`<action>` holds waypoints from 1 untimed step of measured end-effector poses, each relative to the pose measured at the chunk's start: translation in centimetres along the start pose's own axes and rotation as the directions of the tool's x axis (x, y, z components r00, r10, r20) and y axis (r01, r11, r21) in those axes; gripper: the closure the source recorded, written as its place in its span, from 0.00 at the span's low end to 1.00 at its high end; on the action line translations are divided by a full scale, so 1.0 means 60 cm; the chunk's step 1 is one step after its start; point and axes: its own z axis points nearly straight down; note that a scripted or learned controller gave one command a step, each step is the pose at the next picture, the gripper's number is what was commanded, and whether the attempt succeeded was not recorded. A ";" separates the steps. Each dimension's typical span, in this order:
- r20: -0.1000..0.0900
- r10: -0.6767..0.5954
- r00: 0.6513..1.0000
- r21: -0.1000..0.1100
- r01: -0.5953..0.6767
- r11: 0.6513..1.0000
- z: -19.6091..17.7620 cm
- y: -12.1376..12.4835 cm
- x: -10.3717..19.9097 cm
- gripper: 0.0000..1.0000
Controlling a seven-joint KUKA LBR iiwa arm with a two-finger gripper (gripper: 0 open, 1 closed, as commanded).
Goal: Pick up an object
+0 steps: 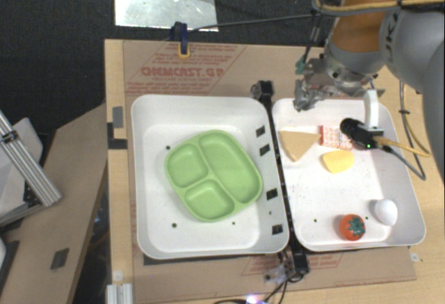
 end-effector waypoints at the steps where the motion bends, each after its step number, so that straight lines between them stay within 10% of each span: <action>1: -0.001 -0.001 1.000 0.001 0.001 1.000 -0.005 -0.016 0.095 1.00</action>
